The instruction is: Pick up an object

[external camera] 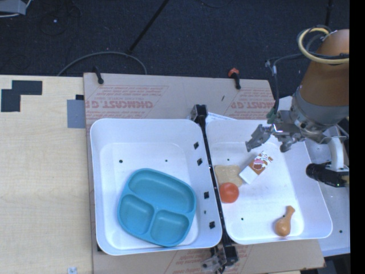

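My gripper (271, 141) hangs over the far part of the right bin (311, 178), fingers spread open and nothing between them. Just below it in the image lies a small white box with red print (257, 168), tilted on the bin floor. Left of the box is a flat tan piece (226, 173), with a red ball (229, 192) touching its near edge. An orange-brown gourd-shaped toy (284, 222) rests near the bin's front right.
The left bin (108, 153) holds a blue divided plate (157, 206). A black divider with clips (206, 176) runs between the two bins. Cardboard lies under the bins and the wooden bench top extends to the left.
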`<state>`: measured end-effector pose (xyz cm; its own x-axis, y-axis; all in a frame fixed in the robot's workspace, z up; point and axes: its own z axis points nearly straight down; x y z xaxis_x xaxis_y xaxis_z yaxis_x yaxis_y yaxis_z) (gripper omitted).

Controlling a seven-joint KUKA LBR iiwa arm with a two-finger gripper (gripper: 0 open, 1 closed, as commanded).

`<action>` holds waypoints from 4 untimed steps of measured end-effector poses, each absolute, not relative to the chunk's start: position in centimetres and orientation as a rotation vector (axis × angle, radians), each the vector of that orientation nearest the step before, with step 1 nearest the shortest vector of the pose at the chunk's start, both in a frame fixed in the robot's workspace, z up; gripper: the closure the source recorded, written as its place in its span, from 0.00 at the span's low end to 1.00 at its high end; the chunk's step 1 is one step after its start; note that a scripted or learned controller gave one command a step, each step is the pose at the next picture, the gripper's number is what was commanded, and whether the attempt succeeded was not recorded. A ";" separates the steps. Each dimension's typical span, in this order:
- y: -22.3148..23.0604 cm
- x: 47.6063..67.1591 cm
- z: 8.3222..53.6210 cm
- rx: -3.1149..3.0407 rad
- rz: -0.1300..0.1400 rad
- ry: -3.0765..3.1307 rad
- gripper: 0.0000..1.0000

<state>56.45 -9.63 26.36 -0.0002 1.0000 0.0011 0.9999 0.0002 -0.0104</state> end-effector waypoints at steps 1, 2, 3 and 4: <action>-9.7 56.6 26.8 -2.220 0.002 -2.222 0.00; -10.1 56.6 22.3 -2.217 0.008 -2.217 0.00; -10.7 57.1 17.4 -2.217 0.008 -2.216 0.00; -10.3 57.5 12.9 -2.218 0.007 -2.215 0.00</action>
<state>57.46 -10.25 12.90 0.0014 1.0000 0.0017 1.0000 -0.0014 -0.0080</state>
